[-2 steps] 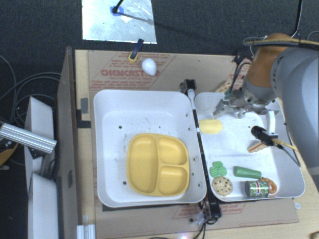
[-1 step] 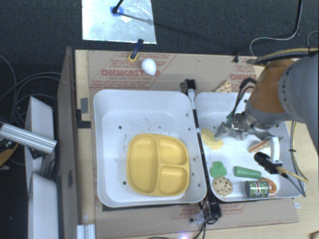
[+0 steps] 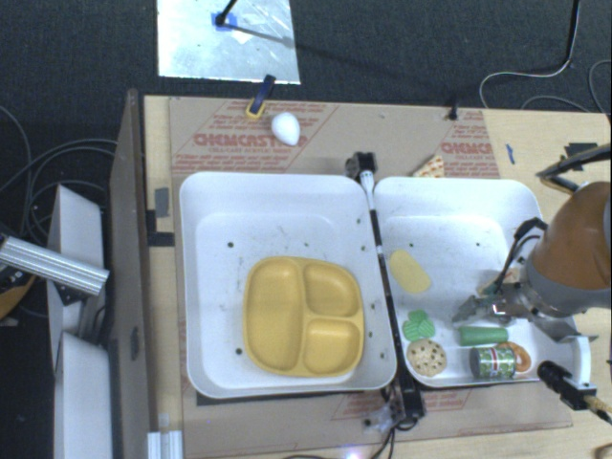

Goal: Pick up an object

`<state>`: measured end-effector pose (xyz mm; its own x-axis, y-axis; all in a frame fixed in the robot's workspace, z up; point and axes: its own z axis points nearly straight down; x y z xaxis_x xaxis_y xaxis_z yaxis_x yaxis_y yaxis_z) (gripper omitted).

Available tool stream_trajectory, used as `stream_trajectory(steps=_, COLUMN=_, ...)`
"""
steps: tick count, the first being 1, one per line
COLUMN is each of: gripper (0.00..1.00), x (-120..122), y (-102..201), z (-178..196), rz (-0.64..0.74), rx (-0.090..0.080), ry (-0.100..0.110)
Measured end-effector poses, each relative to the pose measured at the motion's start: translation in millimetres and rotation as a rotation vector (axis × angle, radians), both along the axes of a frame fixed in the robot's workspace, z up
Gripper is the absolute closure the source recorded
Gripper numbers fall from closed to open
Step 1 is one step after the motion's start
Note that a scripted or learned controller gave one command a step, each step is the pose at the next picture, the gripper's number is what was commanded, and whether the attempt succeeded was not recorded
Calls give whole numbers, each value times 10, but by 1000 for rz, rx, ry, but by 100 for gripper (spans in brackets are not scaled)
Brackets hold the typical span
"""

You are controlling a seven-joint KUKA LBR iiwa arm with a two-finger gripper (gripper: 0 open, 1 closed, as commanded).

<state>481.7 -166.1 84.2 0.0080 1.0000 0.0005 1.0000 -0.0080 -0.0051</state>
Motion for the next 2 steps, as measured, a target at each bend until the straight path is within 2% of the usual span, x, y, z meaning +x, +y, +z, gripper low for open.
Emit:
stream_trajectory(steps=1, gripper=0, x=174, y=-224, z=1502, rz=11, rx=-8, ry=-23)
stream_trajectory(steps=2, gripper=0, x=1074, y=22, z=114, rz=17, rx=0, ry=-6)
